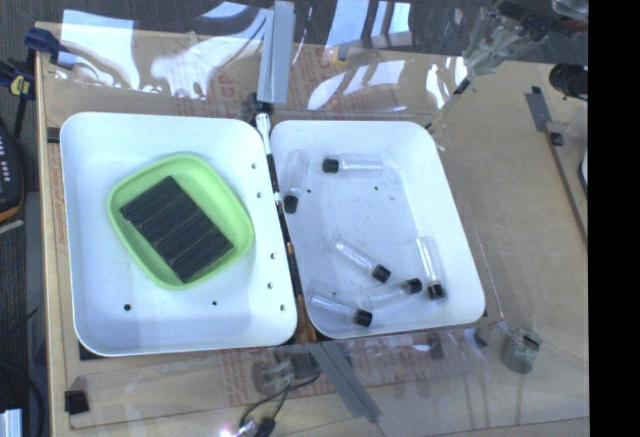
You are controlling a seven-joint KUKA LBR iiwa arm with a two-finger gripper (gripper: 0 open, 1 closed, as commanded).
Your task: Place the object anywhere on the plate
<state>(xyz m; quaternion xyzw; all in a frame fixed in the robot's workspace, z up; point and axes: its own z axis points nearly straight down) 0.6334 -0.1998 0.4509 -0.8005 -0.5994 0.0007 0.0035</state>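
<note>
Clear plastic vials with black caps [362, 263] lie scattered toward five o'clock in the right white bin [455, 225]. At one o'clock, the gripper [490, 45] hangs above the bench, its state untellable. Well apart, the lime-green plate [225, 190] holding a dark ribbed slab [175, 228] sits in the left white bin [90, 305].

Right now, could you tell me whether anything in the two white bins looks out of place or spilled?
Nothing looks spilled or damaged. The clear plastic vials with black caps lie on their sides, scattered at odd angles in the right white bin. The green plate with a dark ribbed square sits skewed in the left white bin.
</note>
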